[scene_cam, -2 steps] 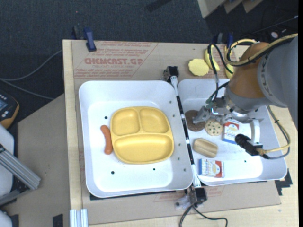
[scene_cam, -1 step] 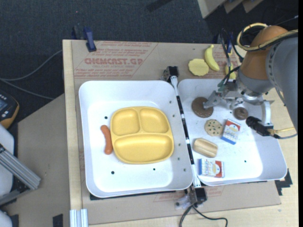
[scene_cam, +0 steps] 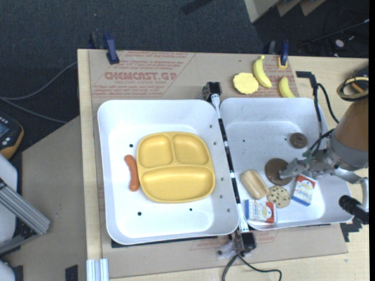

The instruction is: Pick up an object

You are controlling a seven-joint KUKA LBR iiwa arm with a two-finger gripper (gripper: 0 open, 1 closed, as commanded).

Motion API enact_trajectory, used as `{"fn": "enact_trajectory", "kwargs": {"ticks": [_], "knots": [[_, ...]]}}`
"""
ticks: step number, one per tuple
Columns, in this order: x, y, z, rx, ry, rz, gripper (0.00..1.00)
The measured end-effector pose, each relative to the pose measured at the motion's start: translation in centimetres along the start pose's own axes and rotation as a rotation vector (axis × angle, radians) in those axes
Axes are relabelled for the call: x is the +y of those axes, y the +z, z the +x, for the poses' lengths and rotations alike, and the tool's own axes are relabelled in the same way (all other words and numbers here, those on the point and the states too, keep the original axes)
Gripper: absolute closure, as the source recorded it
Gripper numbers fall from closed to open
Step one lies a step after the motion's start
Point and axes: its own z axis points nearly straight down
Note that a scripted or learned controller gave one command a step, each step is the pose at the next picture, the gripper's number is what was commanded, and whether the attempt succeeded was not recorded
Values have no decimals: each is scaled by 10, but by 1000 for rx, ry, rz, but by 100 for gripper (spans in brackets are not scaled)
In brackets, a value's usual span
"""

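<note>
Two white bins side by side on a bench. Left bin (scene_cam: 111,157): yellow divided plate (scene_cam: 174,167) at centre, three compartments, upright. Orange-red sausage (scene_cam: 132,172) just left of the plate, lying near to far, apart from it or barely touching; cannot tell which.

Right bin (scene_cam: 263,113): arm (scene_cam: 354,134) entering from the right, gripper (scene_cam: 293,170) low over the middle of the bin, just beside a dark brown disc (scene_cam: 274,170). Fingers' state not readable at this angle; nothing seen between them. Small brown disc (scene_cam: 298,140) farther back, well apart from the rest. Bread roll (scene_cam: 254,184) left of the large disc, tilted. Chocolate-chip cookie (scene_cam: 279,196) near side of the disc, just right of the roll. Red, white and blue carton (scene_cam: 303,190) right of the cookie, below the gripper. Second carton (scene_cam: 260,211) at the near edge, touching the cookie.

On the bench beyond the right bin: yellow lumpy piece (scene_cam: 245,83), two bananas (scene_cam: 262,72) (scene_cam: 286,88). Blue clamps (scene_cam: 109,50) (scene_cam: 283,52) on the far edge.
</note>
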Motion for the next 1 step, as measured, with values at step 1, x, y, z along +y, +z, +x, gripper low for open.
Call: {"fn": "enact_trajectory", "kwargs": {"ticks": [1], "knots": [[108, -13, 40, -1, -18, -11, 0]]}}
